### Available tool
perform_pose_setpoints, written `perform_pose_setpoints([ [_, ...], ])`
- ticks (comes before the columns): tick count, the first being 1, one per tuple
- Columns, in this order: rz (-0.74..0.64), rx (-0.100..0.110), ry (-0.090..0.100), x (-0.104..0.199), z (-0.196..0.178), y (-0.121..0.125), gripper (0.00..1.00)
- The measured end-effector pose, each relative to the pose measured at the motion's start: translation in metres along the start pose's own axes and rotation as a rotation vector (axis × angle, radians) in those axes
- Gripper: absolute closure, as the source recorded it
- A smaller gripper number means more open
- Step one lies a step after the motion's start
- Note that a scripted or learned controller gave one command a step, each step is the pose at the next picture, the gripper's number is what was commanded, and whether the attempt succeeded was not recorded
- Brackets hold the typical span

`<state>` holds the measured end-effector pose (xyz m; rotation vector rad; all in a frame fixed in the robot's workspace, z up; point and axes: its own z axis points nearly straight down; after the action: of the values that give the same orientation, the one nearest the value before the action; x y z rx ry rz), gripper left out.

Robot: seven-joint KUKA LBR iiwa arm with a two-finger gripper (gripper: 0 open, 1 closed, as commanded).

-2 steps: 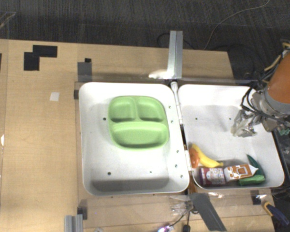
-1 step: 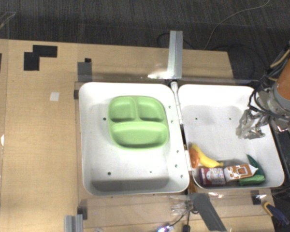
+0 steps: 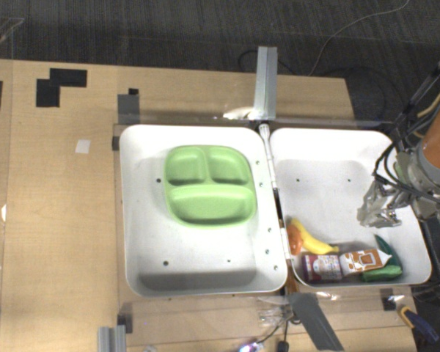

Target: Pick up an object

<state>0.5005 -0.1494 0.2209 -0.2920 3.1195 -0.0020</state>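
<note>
One hand [image 3: 379, 210] hovers above the right bin [image 3: 330, 182].

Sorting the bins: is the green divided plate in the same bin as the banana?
No, the green plate lies in the left bin; the banana lies in the right bin.

Green divided plate [image 3: 208, 184] in left bin [image 3: 143, 218]

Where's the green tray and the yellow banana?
Green plastic divided tray [image 3: 209, 183], camera view, on its middle ridge.
Yellow banana [image 3: 313, 242], camera view, on its curved body.
</note>
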Motion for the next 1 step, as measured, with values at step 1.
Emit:
perform_pose_setpoints([
  [1, 0.001, 0.000, 0.000, 0.0001, 0.0000, -0.0001, 0.00],
])
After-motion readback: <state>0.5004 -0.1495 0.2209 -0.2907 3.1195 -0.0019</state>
